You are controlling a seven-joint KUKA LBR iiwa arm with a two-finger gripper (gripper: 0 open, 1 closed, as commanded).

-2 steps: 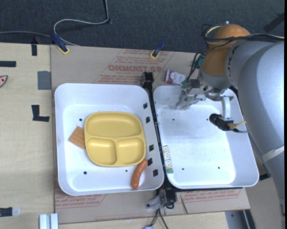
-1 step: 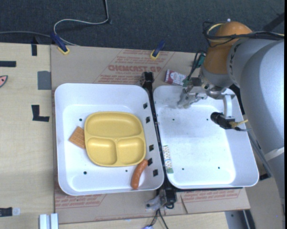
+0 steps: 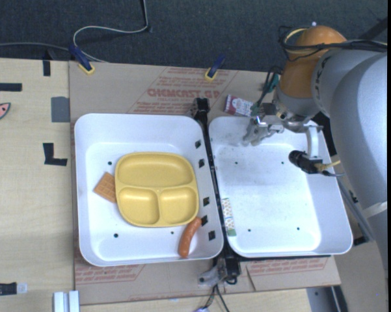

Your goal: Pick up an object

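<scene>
Over the right bin's (image 3: pixel 325 239) far edge, you have the gripper (image 3: pixel 256 132) low near the back rim, with the arm (image 3: pixel 358 103) coming in from the right. It is too small and cluttered there for you to tell what it is doing or whether it has anything.

Your candidates all lie in the left bin (image 3: pixel 91 239). A yellow tray (image 3: pixel 157 188) with three compartments sits flat in the middle, taking up most of the floor. A tan cracker (image 3: pixel 105 187) is tucked against the tray's left edge, partly under it, so it looks hard to get at. An orange sausage (image 3: pixel 189 236) lies at a slant near the front right corner, just beside the tray; it seems the easiest pick, being narrow and free on most sides.

A small packet (image 3: pixel 236 104) rests outside on the cardboard (image 3: pixel 117 90), just behind the right bin and near the gripper. A thin label (image 3: pixel 228 214) lies along that bin's left wall.

Judging by this, you have not yet made a pick.
</scene>
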